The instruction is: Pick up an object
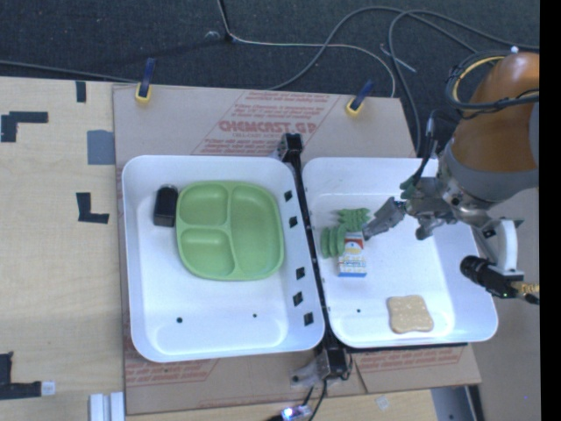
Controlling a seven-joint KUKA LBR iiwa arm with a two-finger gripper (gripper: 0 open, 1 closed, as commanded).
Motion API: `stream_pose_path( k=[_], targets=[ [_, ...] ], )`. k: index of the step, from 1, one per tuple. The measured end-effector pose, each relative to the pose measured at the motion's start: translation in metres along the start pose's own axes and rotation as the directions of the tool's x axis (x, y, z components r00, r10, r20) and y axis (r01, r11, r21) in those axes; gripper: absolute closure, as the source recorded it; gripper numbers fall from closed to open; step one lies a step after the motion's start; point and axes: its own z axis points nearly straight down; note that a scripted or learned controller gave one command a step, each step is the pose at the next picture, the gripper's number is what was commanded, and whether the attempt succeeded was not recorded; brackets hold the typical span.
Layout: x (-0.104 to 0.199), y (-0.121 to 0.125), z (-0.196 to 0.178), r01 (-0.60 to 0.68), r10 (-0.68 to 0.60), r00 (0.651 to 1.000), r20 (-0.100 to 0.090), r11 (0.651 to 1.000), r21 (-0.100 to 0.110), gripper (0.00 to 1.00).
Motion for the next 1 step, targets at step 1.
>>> stream_pose_path(
  k=[1],
  targets=[
    [0.0001, 0.0019, -0.005, 0.003, -0.003, 1.0, 0.001, 1.0, -0.01, 0.0]
  ],
)
